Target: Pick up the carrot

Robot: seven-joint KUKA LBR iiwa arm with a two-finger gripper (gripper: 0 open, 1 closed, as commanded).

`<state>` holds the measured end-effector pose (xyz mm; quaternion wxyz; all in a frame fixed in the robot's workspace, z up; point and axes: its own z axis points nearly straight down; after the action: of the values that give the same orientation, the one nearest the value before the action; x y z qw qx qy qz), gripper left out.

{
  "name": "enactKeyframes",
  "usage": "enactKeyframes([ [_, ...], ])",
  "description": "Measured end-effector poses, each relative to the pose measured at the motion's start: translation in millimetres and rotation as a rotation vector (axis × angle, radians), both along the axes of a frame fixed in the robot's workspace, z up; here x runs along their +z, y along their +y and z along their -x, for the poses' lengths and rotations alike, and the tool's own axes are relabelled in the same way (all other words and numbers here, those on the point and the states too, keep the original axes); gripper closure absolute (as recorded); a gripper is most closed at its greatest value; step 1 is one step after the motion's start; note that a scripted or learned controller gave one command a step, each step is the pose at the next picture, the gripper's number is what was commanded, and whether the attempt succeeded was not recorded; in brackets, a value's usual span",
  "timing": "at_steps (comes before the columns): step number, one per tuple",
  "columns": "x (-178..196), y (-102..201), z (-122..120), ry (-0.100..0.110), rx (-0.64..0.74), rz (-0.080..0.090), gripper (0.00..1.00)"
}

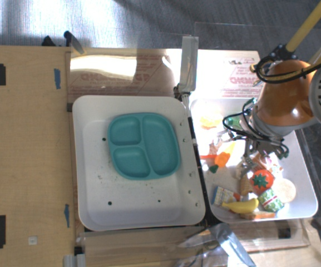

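The carrot (222, 159) is a small orange piece lying in the left part of the right bin (307, 174), next to a red piece (207, 158). My gripper (249, 161) hangs below the orange wrist band, low over the bin's middle. It is just right of the carrot, above a cluster of toy food. Nothing shows as held in it.
The left bin (88, 149) holds a teal divided plate (144, 146). Around the gripper in the right bin lie a red tomato-like toy (261, 180), a yellow banana (243, 206), a green and white piece (271, 200), a white disc (286, 189) and a small box (223, 195).
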<state>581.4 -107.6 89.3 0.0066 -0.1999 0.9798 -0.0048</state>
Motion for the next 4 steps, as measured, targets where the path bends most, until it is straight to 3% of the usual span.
enactKeyframes([
  [1,0.2,12.6,38.5,0.001,-0.257,-0.008,0.00],
  [2,-0.3,6.7,34.8,0.002,-0.799,-0.014,0.00],
  [3,12.2,7.8,31.7,-0.007,-0.796,-0.017,1.00],
  [4,100.5,16.3,51.2,-0.003,-0.691,-0.015,1.00],
])
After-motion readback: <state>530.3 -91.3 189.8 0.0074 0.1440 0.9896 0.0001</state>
